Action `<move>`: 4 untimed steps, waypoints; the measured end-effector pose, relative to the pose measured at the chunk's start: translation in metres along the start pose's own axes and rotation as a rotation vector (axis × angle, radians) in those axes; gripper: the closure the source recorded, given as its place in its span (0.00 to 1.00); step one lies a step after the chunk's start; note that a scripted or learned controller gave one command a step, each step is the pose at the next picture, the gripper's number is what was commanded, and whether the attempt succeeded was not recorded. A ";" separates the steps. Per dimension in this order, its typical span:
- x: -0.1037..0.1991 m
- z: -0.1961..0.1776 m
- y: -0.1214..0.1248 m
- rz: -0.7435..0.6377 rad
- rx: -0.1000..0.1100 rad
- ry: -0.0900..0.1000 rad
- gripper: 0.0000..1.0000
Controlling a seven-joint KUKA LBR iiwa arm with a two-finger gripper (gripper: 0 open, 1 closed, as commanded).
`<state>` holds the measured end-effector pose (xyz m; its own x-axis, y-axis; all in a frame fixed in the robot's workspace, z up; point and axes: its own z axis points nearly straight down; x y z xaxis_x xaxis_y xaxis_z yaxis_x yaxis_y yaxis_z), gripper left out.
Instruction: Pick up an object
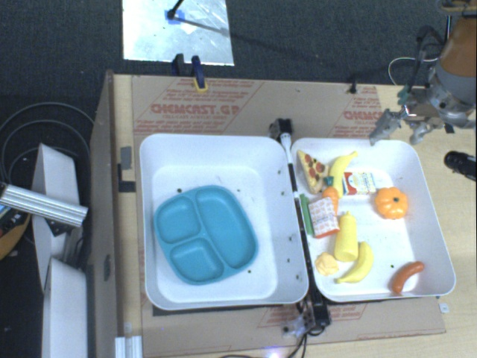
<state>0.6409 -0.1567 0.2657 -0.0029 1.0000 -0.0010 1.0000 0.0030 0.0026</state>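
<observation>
In the left bin (168, 162) lies a blue tray (205, 233); right bin (428, 222) holds toy food; claw (400, 127) spread, empty.

The brown cardboard sheet (223, 99) under the white bins (216, 144) carried red print reading "CHEMCAST GP", legible just above the left bin; the repeat above the right bin was too partial to read.
</observation>
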 end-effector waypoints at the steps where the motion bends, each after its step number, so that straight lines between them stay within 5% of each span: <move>1: 0.035 0.101 -0.060 0.001 0.014 0.005 0.00; 2: 0.045 0.176 -0.105 0.012 -0.012 -0.012 0.00; 3: 0.049 0.166 -0.104 0.005 -0.006 -0.004 1.00; 4: 0.141 0.075 -0.047 -0.012 -0.012 0.005 1.00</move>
<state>0.5938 -0.0157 0.1905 -0.0155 0.9999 0.0034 0.9998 0.0154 0.0144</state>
